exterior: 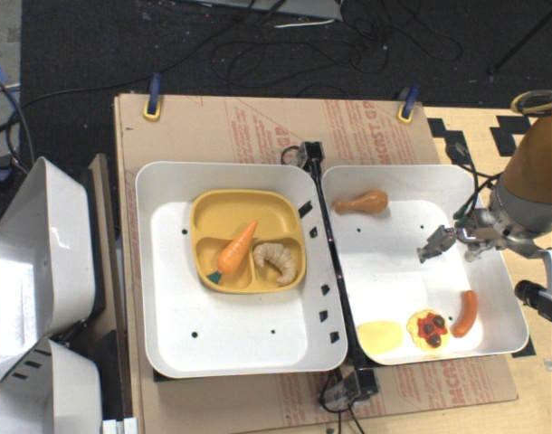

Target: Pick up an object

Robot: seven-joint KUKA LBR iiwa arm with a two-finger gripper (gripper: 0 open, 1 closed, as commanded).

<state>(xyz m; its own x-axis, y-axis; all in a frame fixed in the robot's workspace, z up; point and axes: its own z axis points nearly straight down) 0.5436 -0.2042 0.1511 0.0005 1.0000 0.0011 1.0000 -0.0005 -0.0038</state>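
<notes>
1. The gripper point(436, 243) is hovering over the right bin point(398, 181) near its right edge; whether it is released or clenched cannot be told.
2. A drumstick point(362, 203) is lying by the bin's far edge.
3. A sausage point(465, 314), pizza slice point(428, 327) and yellow disc point(381, 336) are lining its near edge, leaving the centre open.

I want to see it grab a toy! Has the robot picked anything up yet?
Not yet. The grey two-finger gripper hovers over the right white bin with nothing between its fingers. The brown toy drumstick, red toy sausage, small round toy pizza and flat yellow disc lie on the bin floor. The whole pick is left.
</notes>
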